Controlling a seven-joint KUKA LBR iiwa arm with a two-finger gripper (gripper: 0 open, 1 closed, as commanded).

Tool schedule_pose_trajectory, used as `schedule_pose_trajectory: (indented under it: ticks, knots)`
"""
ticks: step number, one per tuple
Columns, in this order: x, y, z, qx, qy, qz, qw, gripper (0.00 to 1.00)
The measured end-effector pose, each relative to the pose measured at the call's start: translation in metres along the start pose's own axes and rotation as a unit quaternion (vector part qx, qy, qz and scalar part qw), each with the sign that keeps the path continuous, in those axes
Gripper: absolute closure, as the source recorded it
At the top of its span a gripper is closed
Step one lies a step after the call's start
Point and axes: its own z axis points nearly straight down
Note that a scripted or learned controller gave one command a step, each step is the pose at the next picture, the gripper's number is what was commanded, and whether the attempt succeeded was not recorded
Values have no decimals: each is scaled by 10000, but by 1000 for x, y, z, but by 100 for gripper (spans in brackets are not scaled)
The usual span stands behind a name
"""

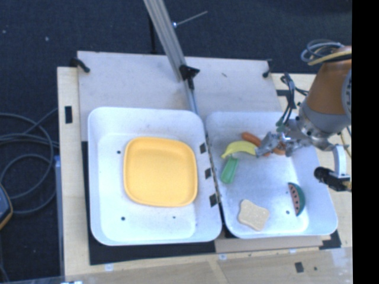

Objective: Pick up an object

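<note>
Right now your landmark is the banana [238, 149], lying in the upper left part of the right bin [269, 218]. Just beyond it, on the side toward the arm, you have an orange carrot-like piece [251, 138], partly covered by the gripper. You can see the gripper [273, 142] low over the bin floor just beside the banana's tip, right at that orange piece, but its fingers blur into the dark hardware and you cannot tell whether they stand apart, together or clamped on anything. Nothing is visibly held between them.

Touching or nearly touching the banana on its near side, you find a green cylinder-shaped item [229, 169] leaning toward the bin's left wall. Farther from the banana, toward the bin's front edge, lies a slice of toast [253, 215]. Well apart from the banana, by the right wall, sits a watermelon slice [296, 197].

Across the divider from the banana, the left bin [106, 129] holds a square yellow plate [160, 171] near its middle. Behind the gripper you see the grey arm with its orange band [328, 90].
</note>
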Motion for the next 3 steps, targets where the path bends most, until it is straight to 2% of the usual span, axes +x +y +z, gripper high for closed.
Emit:
schedule_pose_trajectory:
  ticks: [1, 2, 3]
  knots:
    - [0, 7, 59, 5, 0, 0, 10000, 0]
    - [-1, 8, 45, -30, -1, 6, 10000, 100]
    - [-4, 10, -18, -49, -8, -3, 10000, 100]
